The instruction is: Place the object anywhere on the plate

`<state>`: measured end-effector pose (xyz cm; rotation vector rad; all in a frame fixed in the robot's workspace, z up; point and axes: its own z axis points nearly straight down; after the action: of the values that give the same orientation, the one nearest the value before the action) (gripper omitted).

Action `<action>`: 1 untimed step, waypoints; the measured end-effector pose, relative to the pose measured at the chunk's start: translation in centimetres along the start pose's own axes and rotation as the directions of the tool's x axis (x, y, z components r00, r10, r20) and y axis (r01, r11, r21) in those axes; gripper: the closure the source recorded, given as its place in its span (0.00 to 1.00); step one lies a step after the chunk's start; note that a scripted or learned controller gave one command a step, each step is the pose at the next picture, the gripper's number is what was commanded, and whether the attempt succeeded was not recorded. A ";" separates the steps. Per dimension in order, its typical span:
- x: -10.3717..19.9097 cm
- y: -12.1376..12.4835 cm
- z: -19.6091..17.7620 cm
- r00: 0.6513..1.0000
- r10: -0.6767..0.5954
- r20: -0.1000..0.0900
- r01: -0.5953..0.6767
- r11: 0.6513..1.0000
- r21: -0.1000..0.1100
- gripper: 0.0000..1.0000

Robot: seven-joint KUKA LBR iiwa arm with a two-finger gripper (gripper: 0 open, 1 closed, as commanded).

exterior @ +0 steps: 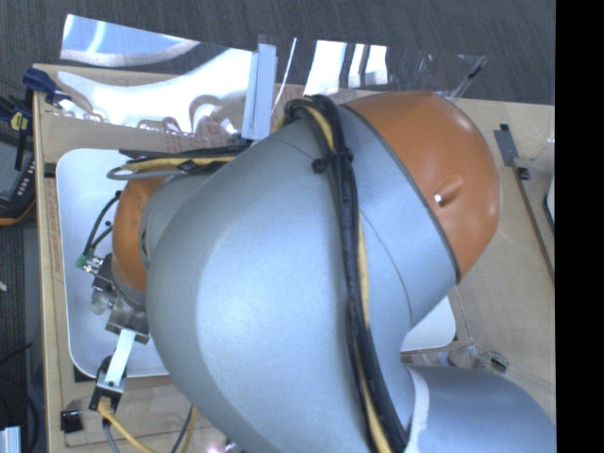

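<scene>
Looming grey arm (311, 291) covering most of the left white bin (71, 253), gripper state impossible to tell

A white bin (68, 253) is lying just left of and below the gripper, its bare floor showing along the left edge. A wooden bench (514, 253) is stretching well off to the gripper's right (pale, with a dark strip), and clear plastic sheeting (132, 45) is standing far above it.
</scene>
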<state>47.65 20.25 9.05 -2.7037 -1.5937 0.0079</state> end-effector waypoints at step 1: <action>-0.8 0.3 -11.5 0.985 -0.171 -0.001 0.171 0.985 -0.001 0.00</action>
<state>47.56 19.42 20.54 -2.5569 -1.8197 0.0045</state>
